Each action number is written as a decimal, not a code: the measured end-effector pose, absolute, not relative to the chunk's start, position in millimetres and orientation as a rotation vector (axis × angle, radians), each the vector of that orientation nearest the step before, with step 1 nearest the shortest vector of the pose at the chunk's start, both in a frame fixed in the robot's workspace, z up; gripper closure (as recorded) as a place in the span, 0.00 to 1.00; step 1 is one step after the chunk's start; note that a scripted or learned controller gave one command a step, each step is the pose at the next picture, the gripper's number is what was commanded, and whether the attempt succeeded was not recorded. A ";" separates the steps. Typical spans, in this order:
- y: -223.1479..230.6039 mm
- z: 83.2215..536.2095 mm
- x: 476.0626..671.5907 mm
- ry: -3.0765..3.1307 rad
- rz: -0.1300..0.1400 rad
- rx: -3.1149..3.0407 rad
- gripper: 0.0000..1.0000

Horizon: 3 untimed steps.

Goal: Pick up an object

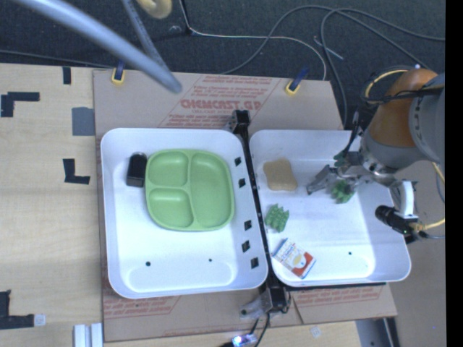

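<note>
Tool [334, 181], 3 o'clock in right bin [362, 266]: fingers spread wide, straddling green leafy piece [341, 191], apparently positioned to grasp.

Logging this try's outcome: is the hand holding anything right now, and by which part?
Cannot be told. The hand sits low in the right bin right against a small green object, but whether it is gripped isn't visible.

A divided plate [190, 191] was set in the left bin [123, 266], with a small block [136, 170] at its nine o'clock.
</note>
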<state>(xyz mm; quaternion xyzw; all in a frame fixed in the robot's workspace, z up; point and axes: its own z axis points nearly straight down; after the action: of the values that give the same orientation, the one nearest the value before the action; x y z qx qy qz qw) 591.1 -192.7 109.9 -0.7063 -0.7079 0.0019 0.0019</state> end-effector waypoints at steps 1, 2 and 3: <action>-192.6 122.8 592.3 -2.225 0.003 -2.217 1.00; -190.5 181.6 602.3 -2.227 -0.004 -2.223 1.00; -190.4 235.2 603.6 -2.226 -0.004 -2.223 1.00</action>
<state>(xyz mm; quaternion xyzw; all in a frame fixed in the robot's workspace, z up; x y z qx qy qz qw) 603.6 -190.4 235.2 -0.7066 -0.7076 -0.0012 -0.0024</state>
